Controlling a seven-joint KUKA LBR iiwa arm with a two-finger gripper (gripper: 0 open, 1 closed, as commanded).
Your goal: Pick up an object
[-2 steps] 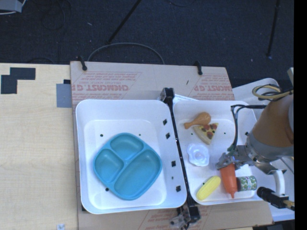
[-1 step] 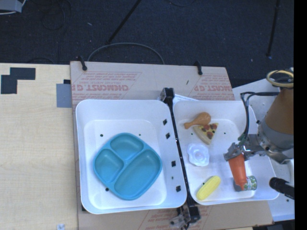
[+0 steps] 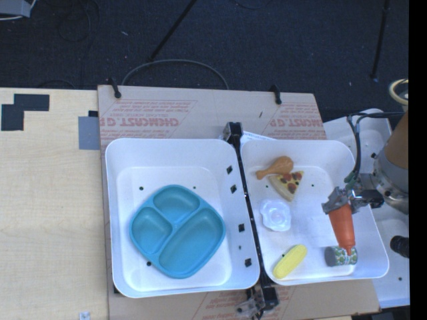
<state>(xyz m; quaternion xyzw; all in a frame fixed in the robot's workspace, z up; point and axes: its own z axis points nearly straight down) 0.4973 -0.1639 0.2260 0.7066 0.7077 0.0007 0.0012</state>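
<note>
My gripper [image 3: 345,201] reaches into the right bin [image 3: 313,153] from the right and sits low over its right side. An orange carrot [image 3: 343,229] with a green tip lies directly below it. The carrot's thick upper end meets the gripper, and its tip points toward the bin's front edge. Whether the gripper grips the carrot is unclear from this angle. Also in this bin are a brown chicken drumstick [image 3: 276,167], a pizza slice [image 3: 289,184], a white fried egg [image 3: 275,215] and a yellow corn cob [image 3: 289,261].
A small grey object [image 3: 332,257] lies beside the carrot's green tip near the front right corner. The left bin [image 3: 123,153] holds a blue divided plate [image 3: 177,230]. A black divider [image 3: 243,209] separates the bins. Cables [image 3: 357,145] hang by the arm.
</note>
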